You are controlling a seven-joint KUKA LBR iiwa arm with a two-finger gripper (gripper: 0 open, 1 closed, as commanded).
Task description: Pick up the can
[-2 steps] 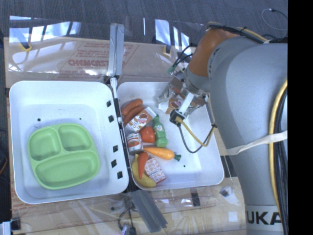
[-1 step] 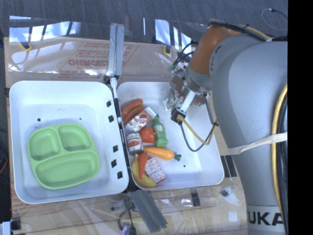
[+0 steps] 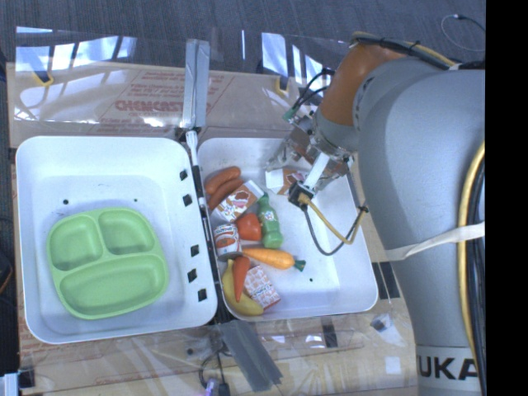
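- My arm [image 3: 412, 163] reaches in from the right, over the far right corner of the right bin [image 3: 346, 279].
- The left bin [image 3: 33, 180] holds only a green divided plate [image 3: 103, 262], which lies flat towards its near side.
- The right bin has food crowded along its left side: two sausages [image 3: 223, 180] farthest, then a red and white packet [image 3: 234, 202], a tomato [image 3: 249, 227], a green bottle [image 3: 269, 221], a carrot [image 3: 268, 258] and a banana [image 3: 239, 301] nearest.
- My pincer [image 3: 289, 157] hangs over the far part of the right bin; I cannot tell whether it is apart or together.
- The can [image 3: 227, 239] sits against the right bin's left wall, just beside the tomato and well apart from my pincer.
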